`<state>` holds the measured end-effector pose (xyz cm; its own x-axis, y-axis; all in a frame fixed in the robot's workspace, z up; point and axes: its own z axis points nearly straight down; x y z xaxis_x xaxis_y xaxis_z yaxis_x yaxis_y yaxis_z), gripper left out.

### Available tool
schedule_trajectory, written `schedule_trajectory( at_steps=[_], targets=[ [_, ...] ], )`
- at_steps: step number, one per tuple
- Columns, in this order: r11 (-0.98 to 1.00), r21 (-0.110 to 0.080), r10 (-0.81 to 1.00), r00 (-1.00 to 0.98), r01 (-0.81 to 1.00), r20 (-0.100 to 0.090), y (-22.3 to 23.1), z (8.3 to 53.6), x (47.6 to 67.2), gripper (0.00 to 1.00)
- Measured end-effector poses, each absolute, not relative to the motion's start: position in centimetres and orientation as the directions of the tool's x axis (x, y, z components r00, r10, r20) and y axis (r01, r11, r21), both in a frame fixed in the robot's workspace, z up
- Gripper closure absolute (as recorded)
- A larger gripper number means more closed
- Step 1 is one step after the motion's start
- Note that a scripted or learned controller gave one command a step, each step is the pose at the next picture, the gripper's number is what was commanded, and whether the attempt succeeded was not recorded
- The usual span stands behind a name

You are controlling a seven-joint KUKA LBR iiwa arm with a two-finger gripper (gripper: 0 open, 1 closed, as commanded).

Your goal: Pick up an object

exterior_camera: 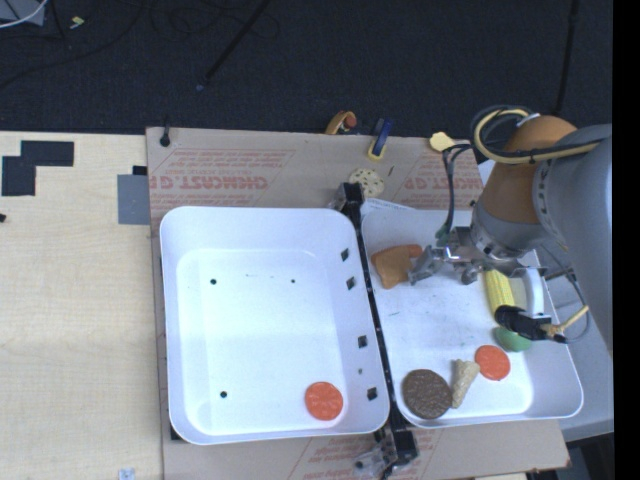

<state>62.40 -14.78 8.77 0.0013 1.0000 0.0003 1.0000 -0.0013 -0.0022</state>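
While two white bins (180,268) sit on cardboard (230,173), claw (445,266) state unclear.

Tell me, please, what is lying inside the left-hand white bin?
One round orange slice lies near the front right corner of the left bin, on its bare white floor. Nothing covers any part of that floor.

Bright, even overhead light; soft shadows, slightly grainy, dark background.
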Motion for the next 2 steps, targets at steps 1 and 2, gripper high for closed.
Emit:
schedule_trajectory(
  at_steps=[1, 2],
  targets=[
    [0.0, -0.004, 1.0, 0.0, 1.0, 0.009, -19.2, 8.8, 58.0, 0.0],
    [0.005, 0.002, 1.0, -0.005, 1.0, 0.001, -14.3, 8.8, 63.1, 0.0]
  ],
)
